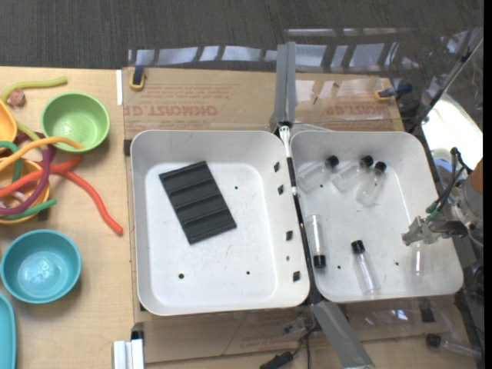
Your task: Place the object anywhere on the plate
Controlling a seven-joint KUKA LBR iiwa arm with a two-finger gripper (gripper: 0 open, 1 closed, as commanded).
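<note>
A black ridged rectangular plate (pixel 197 201) lies tilted in the left bin (pixel 146 229). Several clear vials with black caps lie in the right bin (pixel 430 175): one along its left wall (pixel 314 237), one near the front (pixel 364 267), and three towards the back (pixel 372 184). My gripper (pixel 417 234) reaches in from the right and hangs low over the right bin's near right part. A faint clear vial (pixel 417 262) lies just in front of it. Nothing shows as held.
Left of the bins, on the wooden bench, stand a green bowl (pixel 74 121) and a blue bowl (pixel 40 266), beside a tangle of coloured cords (pixel 46 167). Cardboard (pixel 207 102) lines the area behind the bins. A metal divider (pixel 286 83) runs between them.
</note>
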